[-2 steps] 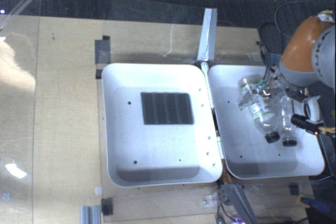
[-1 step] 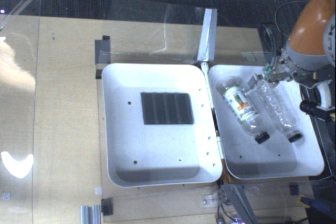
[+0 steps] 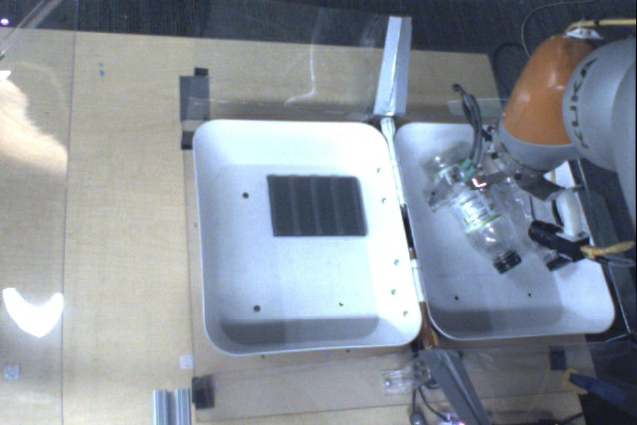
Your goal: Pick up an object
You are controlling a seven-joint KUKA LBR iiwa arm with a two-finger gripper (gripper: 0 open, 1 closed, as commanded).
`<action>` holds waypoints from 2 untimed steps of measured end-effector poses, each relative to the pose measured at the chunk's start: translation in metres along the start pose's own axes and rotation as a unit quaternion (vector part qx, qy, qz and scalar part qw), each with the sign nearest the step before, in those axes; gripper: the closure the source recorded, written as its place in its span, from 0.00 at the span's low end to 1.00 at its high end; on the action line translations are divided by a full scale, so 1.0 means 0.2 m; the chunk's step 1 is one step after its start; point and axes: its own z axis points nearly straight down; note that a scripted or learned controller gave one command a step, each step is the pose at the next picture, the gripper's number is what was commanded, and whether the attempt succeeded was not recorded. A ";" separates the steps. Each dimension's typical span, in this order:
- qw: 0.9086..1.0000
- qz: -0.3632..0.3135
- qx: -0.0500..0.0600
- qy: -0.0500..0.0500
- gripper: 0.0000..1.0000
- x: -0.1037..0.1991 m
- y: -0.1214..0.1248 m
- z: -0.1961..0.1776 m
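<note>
The worktop (image 3: 119, 244) is pale wood and carries two shallow white bins set side by side, their inner rims touching along the centre-right of the frame.

Left bin (image 3: 214, 244): holds one dark ribbed pad (image 3: 317, 206). The pad is rectangular, lies flat and sits slightly above the middle of the bin floor, well apart from all four walls.

Right bin (image 3: 587, 309): holds a small black piece (image 3: 508, 261), lying on the floor right of centre, towards the lower half of the bin.

The arm (image 3: 607, 105) enters from the right edge of the frame. Its orange band (image 3: 537, 100) stands over the upper right corner of the right bin. The gripper (image 3: 480, 212) is over the middle of the right bin, reaching down and to the left from the band. The small black piece lies just below and right of the gripper; contact between the two cannot be made out. Nothing can be seen held in the gripper, and whether it is spread or closed cannot be told from this angle.

A grey metal strip (image 3: 394, 65) runs upward from the point where the two bins meet at the upper edge. A clear sheet (image 3: 40, 164) covers the left part of the worktop and shows bright reflections.
</note>
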 end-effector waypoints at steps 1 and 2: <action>1.000 -0.029 0.005 0.002 0.00 0.08 0.16 0.04; 1.000 -0.031 0.003 0.002 1.00 0.08 0.17 -0.01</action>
